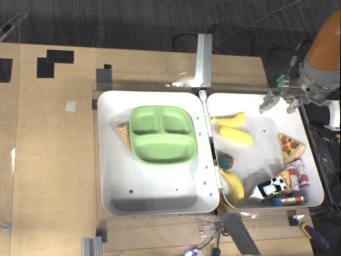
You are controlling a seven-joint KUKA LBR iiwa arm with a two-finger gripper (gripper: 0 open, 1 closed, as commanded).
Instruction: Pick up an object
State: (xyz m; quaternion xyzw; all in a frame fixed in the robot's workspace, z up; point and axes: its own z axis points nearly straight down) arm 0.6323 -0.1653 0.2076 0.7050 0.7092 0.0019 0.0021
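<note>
My gripper (278, 105) hangs over the far right corner of the right bin (261, 143), open, with nothing between its fingers. Below and to its left lie two yellow banana-like pieces (229, 120) (236, 136). A pizza slice toy (291, 147) rests near the bin's right wall. A small red and green ball (226, 161) and another banana (233, 186) sit by the left wall. In the near right corner are a black and white toy (274, 187), a red and blue marker (285, 200) and a small packet (297, 174).
The left bin (149, 188) holds a green divided plate (161, 134) with a tan waffle-like piece (124, 136) tucked under its left edge. A metal post (204, 57) stands behind the seam between the bins. Cables run behind the right bin.
</note>
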